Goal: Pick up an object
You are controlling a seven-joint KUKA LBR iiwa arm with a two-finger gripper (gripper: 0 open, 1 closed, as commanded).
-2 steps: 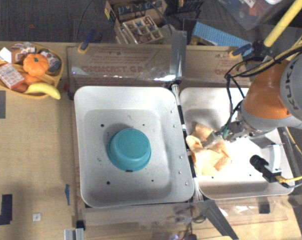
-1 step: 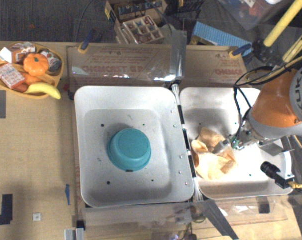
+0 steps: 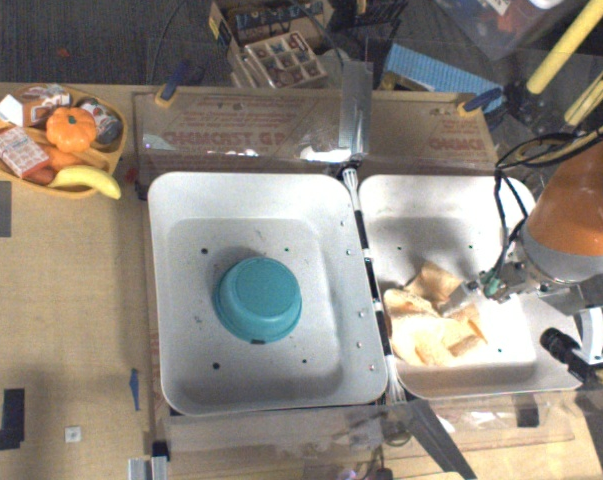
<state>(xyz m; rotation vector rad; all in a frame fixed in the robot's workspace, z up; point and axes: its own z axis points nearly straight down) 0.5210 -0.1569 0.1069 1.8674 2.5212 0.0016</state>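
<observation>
1. The pincer (image 3: 473, 290) sits low in the right bin (image 3: 431, 203), at the pile of bread pieces (image 3: 436, 318); I cannot tell its state.
2. The bread lies against the right bin's left wall, toward its front edge.
3. A teal bowl (image 3: 259, 299), upside down, sits mid-floor in the left bin (image 3: 181, 218), bare floor all around.
4. A fruit plate (image 3: 51, 138) stands on the worktop (image 3: 51, 308), far left.

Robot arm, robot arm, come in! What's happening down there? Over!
Pincer low in right bin, at the pale bread-like pieces. Teal bowl upside down in left bin. Nothing blocking.
</observation>
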